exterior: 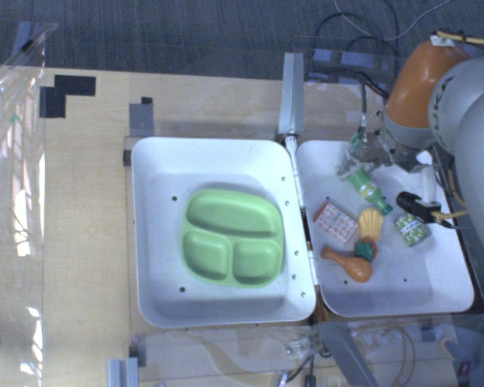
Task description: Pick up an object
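My gripper (353, 161) hangs over the back of the right bin (436, 293), just above the upper end of a green bottle (369, 190) that lies tilted on the bin floor. Whether it touches the bottle I cannot tell. Further forward lie a checkered box (335, 222), a yellow corn cob (370, 224), a small green piece (365, 251), a brown drumstick (348, 264) and a green carton (410, 229).
The left bin (157, 293) holds a green divided plate (231, 236). A raised wall (302, 232) separates the two bins. The grey arm with its orange band (415, 83) looms over the right bin's back right corner.
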{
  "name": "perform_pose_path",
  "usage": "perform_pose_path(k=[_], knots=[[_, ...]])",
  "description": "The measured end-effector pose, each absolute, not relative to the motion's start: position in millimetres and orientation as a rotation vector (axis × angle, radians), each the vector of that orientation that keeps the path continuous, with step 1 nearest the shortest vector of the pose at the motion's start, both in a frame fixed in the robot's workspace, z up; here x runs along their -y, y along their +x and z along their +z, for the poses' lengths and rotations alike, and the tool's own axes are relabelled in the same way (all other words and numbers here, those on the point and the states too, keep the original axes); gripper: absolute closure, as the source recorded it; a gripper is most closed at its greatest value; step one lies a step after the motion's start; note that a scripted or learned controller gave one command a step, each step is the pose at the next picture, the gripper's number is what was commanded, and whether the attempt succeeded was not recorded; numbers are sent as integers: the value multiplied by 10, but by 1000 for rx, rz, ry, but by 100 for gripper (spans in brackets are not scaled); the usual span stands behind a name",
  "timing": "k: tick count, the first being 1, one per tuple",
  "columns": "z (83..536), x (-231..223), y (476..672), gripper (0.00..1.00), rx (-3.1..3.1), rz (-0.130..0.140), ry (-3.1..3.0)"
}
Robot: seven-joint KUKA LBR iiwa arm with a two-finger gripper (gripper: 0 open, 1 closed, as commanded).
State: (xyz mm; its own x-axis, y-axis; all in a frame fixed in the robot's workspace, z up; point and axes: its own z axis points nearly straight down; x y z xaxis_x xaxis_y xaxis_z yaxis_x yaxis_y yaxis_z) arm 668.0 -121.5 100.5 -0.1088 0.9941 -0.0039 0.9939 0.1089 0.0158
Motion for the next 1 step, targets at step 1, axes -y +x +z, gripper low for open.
perform_pose_path(k=[1], knots=[[2201,680,6260,100,-2160,8,2275]])
